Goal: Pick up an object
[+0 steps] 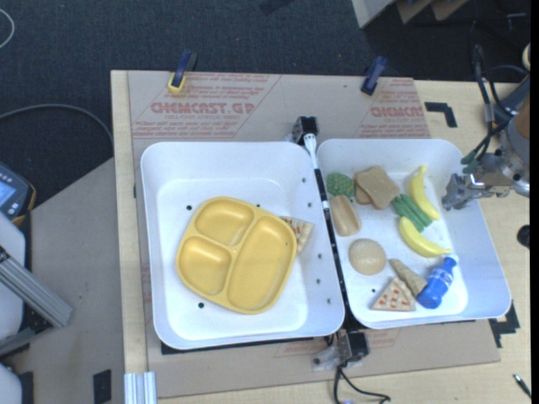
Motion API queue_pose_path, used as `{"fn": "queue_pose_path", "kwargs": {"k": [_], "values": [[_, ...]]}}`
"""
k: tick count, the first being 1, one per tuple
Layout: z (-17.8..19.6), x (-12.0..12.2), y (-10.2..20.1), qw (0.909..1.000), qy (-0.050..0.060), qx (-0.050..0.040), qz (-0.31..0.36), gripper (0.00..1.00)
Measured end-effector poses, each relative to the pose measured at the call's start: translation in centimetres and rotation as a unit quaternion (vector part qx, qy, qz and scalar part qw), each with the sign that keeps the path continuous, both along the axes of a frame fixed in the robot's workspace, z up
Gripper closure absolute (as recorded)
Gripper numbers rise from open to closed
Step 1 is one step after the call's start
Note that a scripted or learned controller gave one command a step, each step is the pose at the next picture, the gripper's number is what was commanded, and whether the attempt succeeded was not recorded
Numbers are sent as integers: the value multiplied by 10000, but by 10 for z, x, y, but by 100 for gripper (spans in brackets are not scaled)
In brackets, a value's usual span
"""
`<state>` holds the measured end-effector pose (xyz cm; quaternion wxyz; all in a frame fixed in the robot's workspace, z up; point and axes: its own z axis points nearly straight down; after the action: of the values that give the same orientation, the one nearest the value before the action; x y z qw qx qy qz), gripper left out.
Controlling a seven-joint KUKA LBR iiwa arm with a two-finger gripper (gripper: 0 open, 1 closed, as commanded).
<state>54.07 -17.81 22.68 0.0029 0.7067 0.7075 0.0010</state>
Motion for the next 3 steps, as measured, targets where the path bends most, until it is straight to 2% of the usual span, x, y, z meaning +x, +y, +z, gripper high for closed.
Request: {"fn": "queue_pose_path", "kwargs": {"k": [1,2,3], "values": [[8,19,44,10000,6,11,20,100],[-2,46,92,10000,10,15,24,100],[-3,57,156,10000,14,16,26,100]]}}
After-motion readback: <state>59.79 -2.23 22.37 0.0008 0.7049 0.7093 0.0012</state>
